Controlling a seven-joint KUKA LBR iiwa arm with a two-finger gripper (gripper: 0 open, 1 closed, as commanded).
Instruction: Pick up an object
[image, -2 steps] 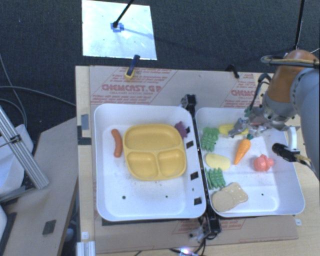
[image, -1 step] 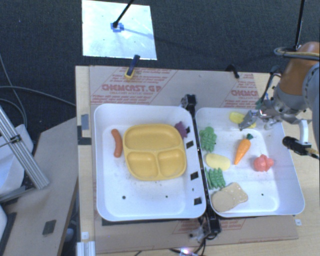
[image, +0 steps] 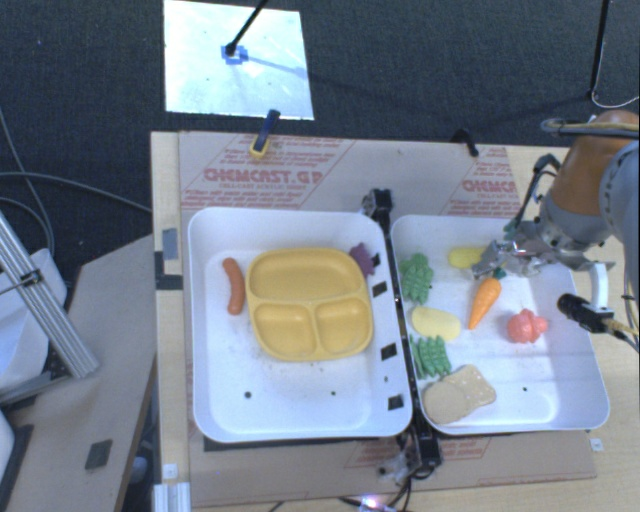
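- The arm enters from three o'clock; its gripper hangs over the upper part of the right bin, close above the leafy top of the carrot.
- You cannot tell from this slanted view whether the gripper is spread or pressed together, and nothing is seen pinched in it.
- The carrot, the likeliest target, lies near the bin's middle, its tip pointing toward seven o'clock. At its eleven o'clock lies a small yellow piece; at its four o'clock, apart from it, a red strawberry.
- At the carrot's eight o'clock sits a pale yellow piece; two green vegetables and a bread slice line the bin's nine o'clock side.
- The left bin bears a yellow divided plate with a sausage at its nine o'clock.
- To grasp well, close across the carrot's thick upper body, at right angles to its long axis, not over the tapering tip, which would probably slip out.
- Descend straight, so that the yellow piece is not nudged.
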